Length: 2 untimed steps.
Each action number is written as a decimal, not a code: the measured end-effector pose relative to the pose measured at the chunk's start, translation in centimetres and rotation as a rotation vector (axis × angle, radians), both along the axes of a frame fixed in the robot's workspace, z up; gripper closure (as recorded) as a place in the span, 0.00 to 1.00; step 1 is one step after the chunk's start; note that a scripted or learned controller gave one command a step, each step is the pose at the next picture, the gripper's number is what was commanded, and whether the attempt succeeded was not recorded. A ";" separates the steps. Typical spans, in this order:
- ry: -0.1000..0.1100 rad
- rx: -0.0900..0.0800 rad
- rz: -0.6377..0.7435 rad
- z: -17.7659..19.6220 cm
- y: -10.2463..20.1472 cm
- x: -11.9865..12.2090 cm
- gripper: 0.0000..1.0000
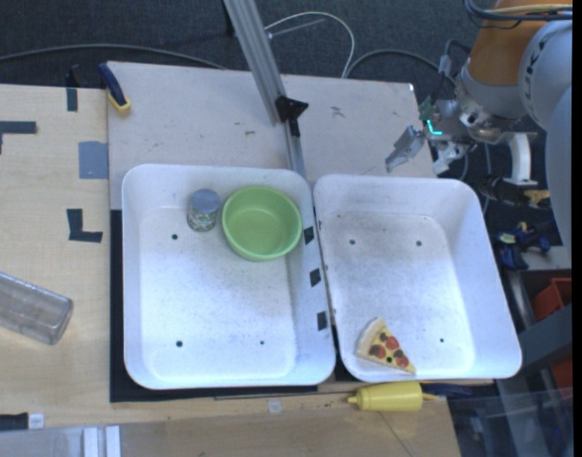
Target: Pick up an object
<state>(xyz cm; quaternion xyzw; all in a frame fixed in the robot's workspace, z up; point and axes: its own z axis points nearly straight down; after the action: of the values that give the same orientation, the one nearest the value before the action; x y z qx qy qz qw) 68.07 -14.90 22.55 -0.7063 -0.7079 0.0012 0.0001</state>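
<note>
Hand (422,150) empty, fingers apart, above the right bin's (481,255) far rim — pizza slice (384,346) well apart

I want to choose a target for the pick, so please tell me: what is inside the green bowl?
The green bowl in the left bin shows only its own green inner surface; nothing lies in it. The near wall hides a thin strip of the inside. A small can stands beside it.

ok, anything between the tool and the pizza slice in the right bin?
Nothing visible. The tool sits above the right bin's far rim, the pizza slice lies near its front wall, and only bare bin floor lies between them.
</note>
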 end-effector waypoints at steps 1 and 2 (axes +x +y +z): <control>0.006 0.001 0.000 -6.4 0.2 -0.6 0.00; 0.006 0.001 0.000 -11.9 1.3 -1.1 0.00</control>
<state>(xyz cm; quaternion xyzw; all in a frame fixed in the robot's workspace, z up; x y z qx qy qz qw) 66.95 -13.60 10.68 -0.7063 -0.7079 0.0027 0.0026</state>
